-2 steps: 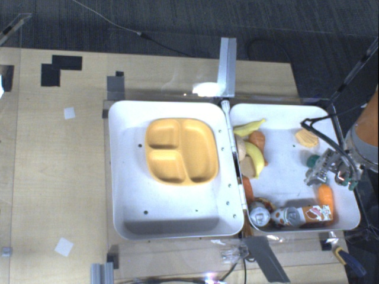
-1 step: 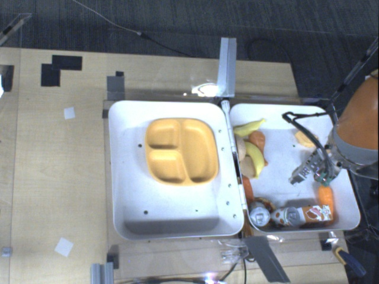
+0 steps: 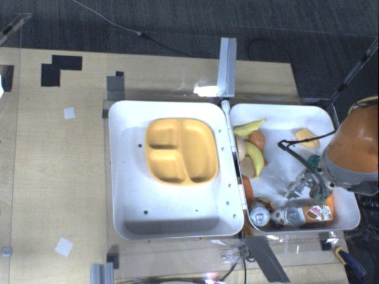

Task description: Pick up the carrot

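Observation:
The carrot [image 3: 247,189] is a short orange piece lying against the left wall of the right bin [image 3: 278,112], partly hidden by the rim between the bins. My gripper [image 3: 304,186] hangs low over the middle of the right bin, roughly a hand's width to the right of the carrot and apart from it. Above the gripper, the grey wrist and its orange band [image 3: 357,144] cover the bin's right side. I see nothing held at the gripper.
Two bananas [image 3: 253,151] and a brownish round fruit [image 3: 257,139] lie at the right bin's upper left. A can [image 3: 259,217] and a lying bottle with an orange label [image 3: 305,215] line its front wall. A tan piece [image 3: 307,136] sits at the back. The left bin [image 3: 127,176] holds a yellow divided plate [image 3: 179,150].

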Available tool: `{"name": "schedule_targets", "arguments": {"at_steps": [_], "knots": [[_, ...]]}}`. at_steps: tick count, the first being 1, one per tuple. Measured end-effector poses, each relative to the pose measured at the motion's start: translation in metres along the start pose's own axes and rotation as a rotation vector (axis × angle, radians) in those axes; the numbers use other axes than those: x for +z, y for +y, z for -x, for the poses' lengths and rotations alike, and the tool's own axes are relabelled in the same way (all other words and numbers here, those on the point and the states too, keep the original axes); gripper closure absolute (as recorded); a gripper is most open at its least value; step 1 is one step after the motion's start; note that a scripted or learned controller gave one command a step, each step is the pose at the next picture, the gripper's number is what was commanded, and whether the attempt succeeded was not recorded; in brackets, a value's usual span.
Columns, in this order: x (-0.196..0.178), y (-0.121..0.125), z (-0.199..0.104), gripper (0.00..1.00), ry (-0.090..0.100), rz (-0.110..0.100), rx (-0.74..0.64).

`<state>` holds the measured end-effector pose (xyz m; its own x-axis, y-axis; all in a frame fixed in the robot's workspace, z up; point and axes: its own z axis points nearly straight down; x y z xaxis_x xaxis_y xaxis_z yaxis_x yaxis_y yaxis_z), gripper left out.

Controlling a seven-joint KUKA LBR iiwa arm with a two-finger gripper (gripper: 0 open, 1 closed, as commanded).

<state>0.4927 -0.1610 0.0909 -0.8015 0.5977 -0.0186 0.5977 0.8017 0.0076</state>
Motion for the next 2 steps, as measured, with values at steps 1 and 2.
{"name": "schedule_targets", "arguments": {"at_steps": [1,2], "knots": [[0.000,0.005,-0.002,1.00,-0.005,-0.001,-0.329],[-0.035,0.021,-0.010,1.00,0.010,-0.003,0.064]]}}
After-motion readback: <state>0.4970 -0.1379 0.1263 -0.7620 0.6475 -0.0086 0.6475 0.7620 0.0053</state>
